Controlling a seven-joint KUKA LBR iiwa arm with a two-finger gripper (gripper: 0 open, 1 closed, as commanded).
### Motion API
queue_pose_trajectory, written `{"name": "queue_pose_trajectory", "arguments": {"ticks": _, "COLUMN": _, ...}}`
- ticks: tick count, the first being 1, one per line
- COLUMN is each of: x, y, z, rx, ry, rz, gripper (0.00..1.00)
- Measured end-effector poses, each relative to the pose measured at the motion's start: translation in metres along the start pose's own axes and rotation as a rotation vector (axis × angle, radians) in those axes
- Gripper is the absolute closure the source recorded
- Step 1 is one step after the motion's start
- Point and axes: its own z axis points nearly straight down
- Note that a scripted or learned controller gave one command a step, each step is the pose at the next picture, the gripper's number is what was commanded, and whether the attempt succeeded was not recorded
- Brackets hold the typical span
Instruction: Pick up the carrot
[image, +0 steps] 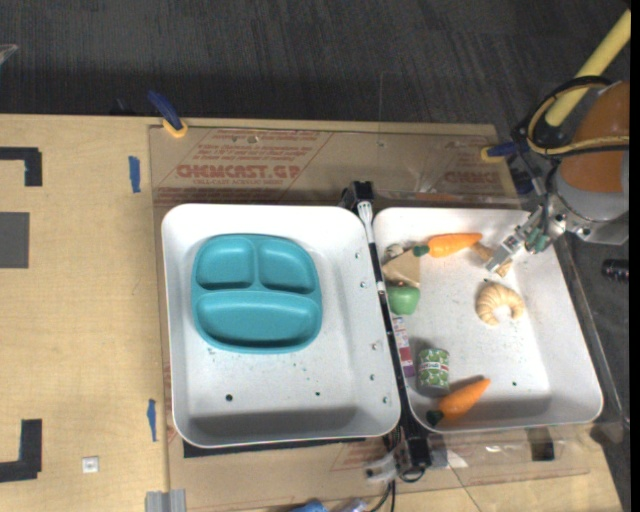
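Camera view, bench: cardboard-covered bench (80, 330) carrying two shallow white bins side by side.
Left bin: shallow white plastic bin (200, 400) holding one teal three-compartment plate (258, 292), lying flat near its middle.
Right bin: shallow white plastic bin (560, 350) holding all the small toy items.
Arm: grey arm with an orange band (595, 160) reaching in over the right bin's far right corner.
Gripper: two-finger gripper (522, 243) low over that corner, near a small tan piece (495, 262); whether it is apart or together I cannot tell, and nothing visibly sits in it.
Croissant: beige toy croissant (497, 302), mid-bin.
Carrots: two orange toy carrots; one (452, 243) along the far wall, near the gripper; another (462, 397) near the front wall, well apart from it.
Other items: green patterned can (433, 367); green pepper-like toy (404, 298); tan wedge (403, 268).
Step advice: probably take the far carrot, approaching across its length, and keeping off the wall and the tan piece.
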Motion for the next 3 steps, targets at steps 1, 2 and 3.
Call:
{"name": "queue_pose_trajectory", "arguments": {"ticks": 1, "x": 0.000, "y": 0.000, "z": 0.001, "rx": 0.001, "ry": 0.001, "rz": 0.000, "gripper": 0.00}}
{"name": "queue_pose_trajectory", "arguments": {"ticks": 2, "x": 0.030, "y": -0.018, "z": 0.017, "rx": 0.001, "ry": 0.007, "rz": 0.457, "gripper": 0.00}}
{"name": "queue_pose_trajectory", "arguments": {"ticks": 3, "x": 0.034, "y": 0.031, "z": 0.018, "rx": 0.028, "ry": 0.006, "rz": 0.599, "gripper": 0.00}}
